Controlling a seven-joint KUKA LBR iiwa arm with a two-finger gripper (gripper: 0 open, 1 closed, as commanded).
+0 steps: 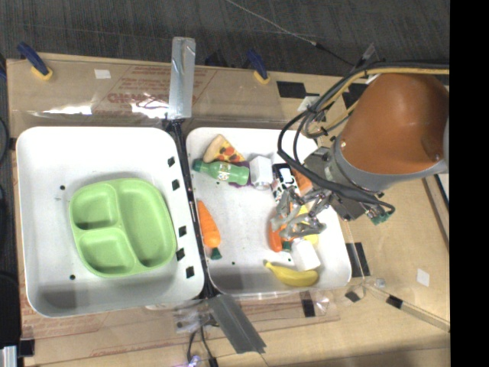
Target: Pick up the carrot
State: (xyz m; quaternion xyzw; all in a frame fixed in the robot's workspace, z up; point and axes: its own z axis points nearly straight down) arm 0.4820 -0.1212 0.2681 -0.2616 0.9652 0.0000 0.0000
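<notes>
— Over the right bin (229, 281), where's your claw?

— My gripper (294, 219) hangs low among clutter near the far wall; I cannot tell its state from here.

— And the carrot (208, 226)?

— Against the left wall, well apart from me, beside the green bottle (223, 172).

— Risk?

— I judge I'd snag the orange piece (274, 239) or the banana (292, 274) instead, being right beside them.

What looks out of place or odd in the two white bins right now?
Little stands out. The green three-section plate sits alone in the left bin. The orange carrot lies against the right bin's left wall, while the gripper hovers at the opposite side, over a cluster beside the yellow banana, away from its target.
</notes>
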